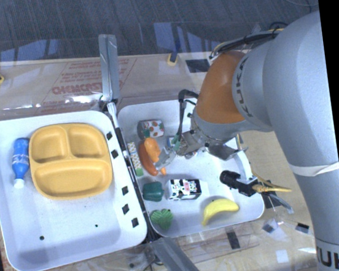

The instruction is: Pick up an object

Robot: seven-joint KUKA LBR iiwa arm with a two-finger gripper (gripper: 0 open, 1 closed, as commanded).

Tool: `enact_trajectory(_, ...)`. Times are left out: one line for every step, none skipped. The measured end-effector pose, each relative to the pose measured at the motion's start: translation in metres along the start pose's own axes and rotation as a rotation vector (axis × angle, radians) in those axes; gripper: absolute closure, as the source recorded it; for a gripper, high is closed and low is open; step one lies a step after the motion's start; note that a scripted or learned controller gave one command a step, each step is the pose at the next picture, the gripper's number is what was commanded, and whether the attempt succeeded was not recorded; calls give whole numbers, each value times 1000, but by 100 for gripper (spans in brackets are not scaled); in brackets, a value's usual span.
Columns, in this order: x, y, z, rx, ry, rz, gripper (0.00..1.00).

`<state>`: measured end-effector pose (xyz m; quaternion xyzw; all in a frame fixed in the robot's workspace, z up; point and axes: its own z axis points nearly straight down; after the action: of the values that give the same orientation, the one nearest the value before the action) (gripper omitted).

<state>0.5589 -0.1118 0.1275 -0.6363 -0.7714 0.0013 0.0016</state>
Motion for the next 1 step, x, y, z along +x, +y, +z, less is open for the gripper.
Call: enact_trajectory(22, -42, 37, 0, 1, 56, 0)
